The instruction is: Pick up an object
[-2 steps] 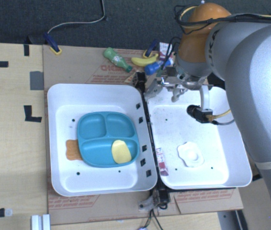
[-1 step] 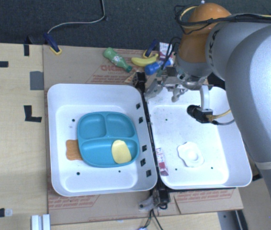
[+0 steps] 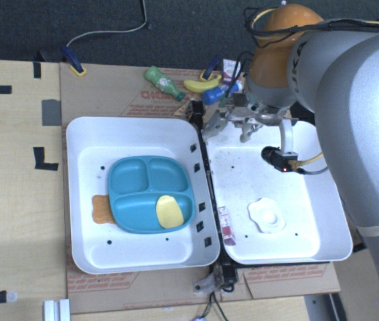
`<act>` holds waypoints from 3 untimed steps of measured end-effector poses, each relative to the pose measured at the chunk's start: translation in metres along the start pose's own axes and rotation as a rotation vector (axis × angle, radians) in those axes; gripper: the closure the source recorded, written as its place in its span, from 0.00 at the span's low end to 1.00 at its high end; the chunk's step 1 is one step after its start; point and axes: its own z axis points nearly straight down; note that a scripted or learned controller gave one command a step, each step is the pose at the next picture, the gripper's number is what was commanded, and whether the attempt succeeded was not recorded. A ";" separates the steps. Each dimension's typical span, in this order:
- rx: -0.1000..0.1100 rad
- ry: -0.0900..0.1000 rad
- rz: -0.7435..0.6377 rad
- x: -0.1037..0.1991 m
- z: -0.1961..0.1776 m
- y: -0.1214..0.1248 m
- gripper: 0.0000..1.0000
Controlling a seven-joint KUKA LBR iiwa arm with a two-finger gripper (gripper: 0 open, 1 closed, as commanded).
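Over right bin's (image 3: 323, 246) far edge | gripper (image 3: 233, 122) is hovering, finger state unclear | white fried-egg toy (image 3: 267, 216) with pale yolk is lying flat near front

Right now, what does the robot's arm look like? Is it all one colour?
No, two colours. The arm is big, round and smooth, mostly shiny grey, with a fat orange band above the wrist. Thin black cables loop around the orange part. At the end sits the gripper, made of small silvery metal pieces, and a black fitting with a tiny red light hangs beside it.
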 end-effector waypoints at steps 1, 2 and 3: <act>0.000 0.000 0.000 0.000 0.000 0.000 0.00; 0.000 0.000 0.000 0.000 0.000 0.000 0.00; -0.004 -0.002 0.002 -0.071 -0.092 0.017 0.00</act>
